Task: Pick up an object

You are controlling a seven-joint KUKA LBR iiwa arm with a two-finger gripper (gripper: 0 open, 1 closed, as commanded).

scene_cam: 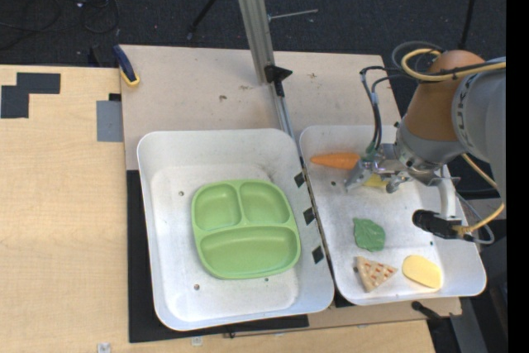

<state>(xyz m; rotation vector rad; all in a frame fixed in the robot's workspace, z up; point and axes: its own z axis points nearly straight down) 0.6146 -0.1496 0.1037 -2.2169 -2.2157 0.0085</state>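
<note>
Your gripper hangs low in the right bin, near its far edge, just beside the orange carrot; whether it is clenched you cannot tell. The carrot looks light, stiff and smooth (likely a plastic toy), so pinch it across its thick middle.
</note>
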